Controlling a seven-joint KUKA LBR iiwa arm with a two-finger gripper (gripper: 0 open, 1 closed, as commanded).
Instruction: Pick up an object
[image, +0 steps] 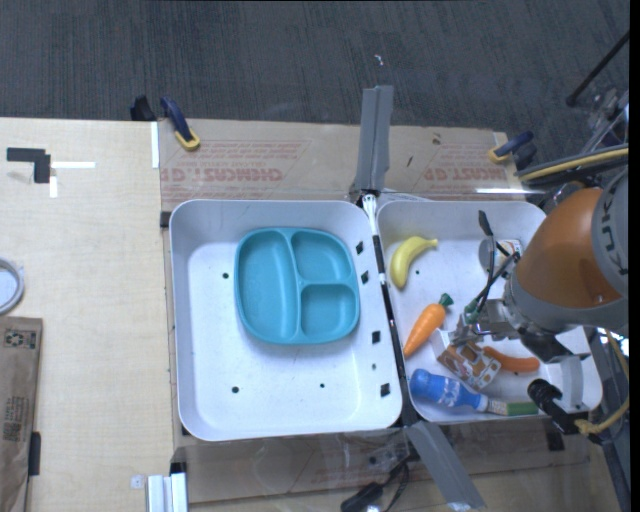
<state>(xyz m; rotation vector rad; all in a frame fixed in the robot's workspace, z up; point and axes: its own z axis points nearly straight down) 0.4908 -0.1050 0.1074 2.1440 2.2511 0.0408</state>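
We see even, bright overhead light that whitens the two bins (290, 420) almost to glare, with only soft shadows along their walls. Beyond the bins, the dark floor (250, 50) stays dim, and the whole picture is slightly soft and grainy.

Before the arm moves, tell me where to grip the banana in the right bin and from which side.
Grip the banana across its thick middle, coming straight down from above. It lies flat on the right bin's floor, curved, with bare floor all round it; the carrot lies apart, nearer the camera. Fingers closing across the narrow width should likely seat best.
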